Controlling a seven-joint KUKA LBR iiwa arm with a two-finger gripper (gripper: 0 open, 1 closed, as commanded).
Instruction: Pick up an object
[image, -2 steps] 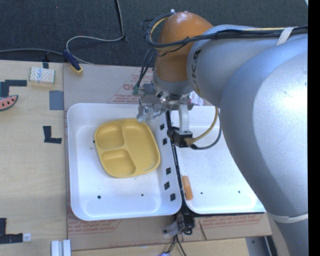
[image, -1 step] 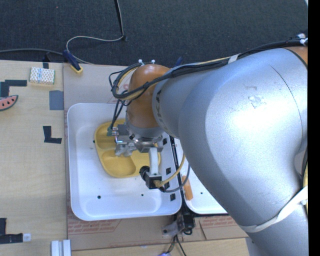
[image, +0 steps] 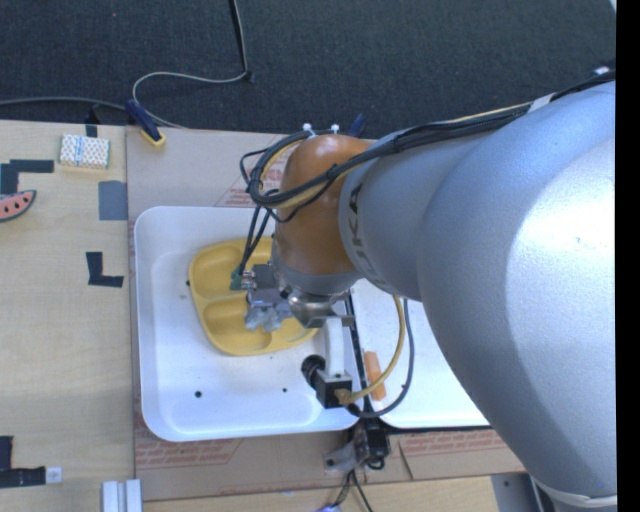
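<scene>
The tool (image: 262, 312) hung over a yellow dish (image: 225, 300) in the left bin (image: 160, 300); whether it was parted or clenched, we could not tell. We judged that the dish's shallow, broad walls might slip free, or that the tool might strike the bin floor.

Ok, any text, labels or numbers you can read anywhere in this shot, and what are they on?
None readable.
Cardboard under the white bin: red print along its edge, too small and blurred to read.
Patterned block on the bench, top left: coloured dots, no legible text.
</scene>
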